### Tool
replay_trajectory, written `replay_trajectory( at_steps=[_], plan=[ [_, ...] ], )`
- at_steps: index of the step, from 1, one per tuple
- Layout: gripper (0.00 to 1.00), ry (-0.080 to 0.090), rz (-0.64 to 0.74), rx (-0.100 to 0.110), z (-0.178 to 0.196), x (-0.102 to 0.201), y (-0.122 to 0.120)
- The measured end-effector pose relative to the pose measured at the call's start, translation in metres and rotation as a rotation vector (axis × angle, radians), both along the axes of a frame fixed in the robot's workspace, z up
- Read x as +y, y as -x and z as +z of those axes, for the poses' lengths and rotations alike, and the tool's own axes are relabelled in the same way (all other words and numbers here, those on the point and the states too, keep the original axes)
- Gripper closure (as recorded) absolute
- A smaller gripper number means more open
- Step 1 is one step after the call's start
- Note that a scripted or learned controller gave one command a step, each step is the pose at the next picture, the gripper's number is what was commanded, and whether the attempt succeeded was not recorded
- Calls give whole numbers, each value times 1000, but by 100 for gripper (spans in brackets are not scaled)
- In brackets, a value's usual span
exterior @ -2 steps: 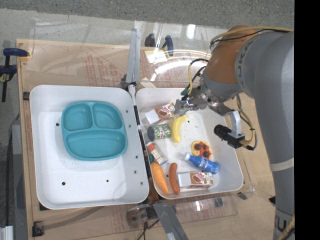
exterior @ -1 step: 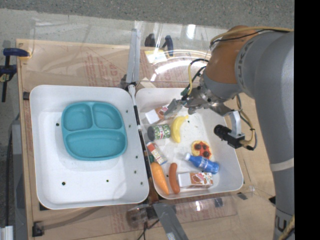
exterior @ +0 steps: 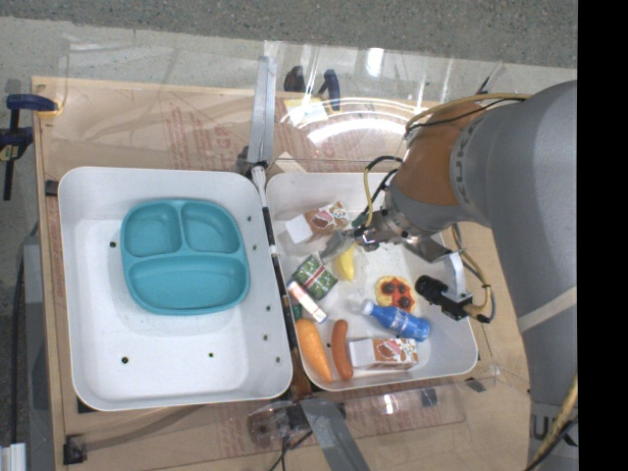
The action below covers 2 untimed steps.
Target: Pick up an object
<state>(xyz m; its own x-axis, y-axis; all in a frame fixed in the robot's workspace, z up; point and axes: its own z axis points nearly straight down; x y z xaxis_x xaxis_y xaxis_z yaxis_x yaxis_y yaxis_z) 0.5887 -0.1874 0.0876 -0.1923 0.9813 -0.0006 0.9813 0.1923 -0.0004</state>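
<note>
Nearest the lens, along the right bin's (exterior: 461, 351) front edge, lay a carrot (exterior: 314, 349), a sausage (exterior: 340, 348) and a small printed packet (exterior: 395, 352). Just behind them sat a blue bottle (exterior: 397, 320), a round pizza piece (exterior: 394, 290), a green carton (exterior: 316, 276) and a white tube (exterior: 306, 301). Farther back rested a white-and-brown packet (exterior: 316, 222). The gripper (exterior: 361, 237) hung low over a yellow banana-like piece (exterior: 345, 262) at the bin's middle; whether it held anything could not be told. The left bin (exterior: 88, 361) held a teal divided plate (exterior: 184, 255).
</note>
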Motion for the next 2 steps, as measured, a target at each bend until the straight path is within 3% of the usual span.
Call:
replay_trajectory(
  at_steps=[1, 2],
  plan=[
    [100, 1, 2, 0, 11, -1, 0],
    [100, 1, 161, -3, 108, 24, -43]
  ],
)
